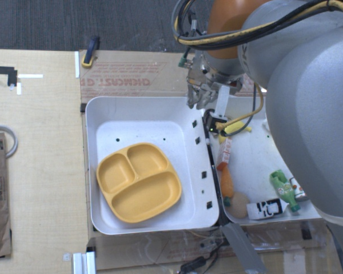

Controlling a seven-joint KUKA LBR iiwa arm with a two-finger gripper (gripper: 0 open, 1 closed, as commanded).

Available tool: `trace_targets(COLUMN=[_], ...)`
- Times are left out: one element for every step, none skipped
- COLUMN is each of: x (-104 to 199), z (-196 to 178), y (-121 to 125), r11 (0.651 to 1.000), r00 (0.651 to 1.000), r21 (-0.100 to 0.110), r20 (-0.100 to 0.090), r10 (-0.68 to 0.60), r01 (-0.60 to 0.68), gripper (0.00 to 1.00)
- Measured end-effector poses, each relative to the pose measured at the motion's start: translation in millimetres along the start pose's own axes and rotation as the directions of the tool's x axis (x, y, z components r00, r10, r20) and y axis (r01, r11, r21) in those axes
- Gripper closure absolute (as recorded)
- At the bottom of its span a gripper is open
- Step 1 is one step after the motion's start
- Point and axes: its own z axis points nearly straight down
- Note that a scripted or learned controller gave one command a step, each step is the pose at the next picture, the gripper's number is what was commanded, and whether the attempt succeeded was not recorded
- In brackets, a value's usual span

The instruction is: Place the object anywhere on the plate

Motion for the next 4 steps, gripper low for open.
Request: trace_targets(x=[0,0,0,29], z=[0,0,0,-14], y=[0,0,0,-8], r11=[1.0,1.0,1.0,0.996], r00=[1.0,1.0,1.0,0.996], r21=[0.0,0.0,0.0,-0.003], r20=[0.0,0.0,0.0,-0.001], r10=[0.0,0.0,0.0,-0.085], r01=[0.0,0.0,0.0,0.085], gripper=[0.0,0.0,0.0,0.0])
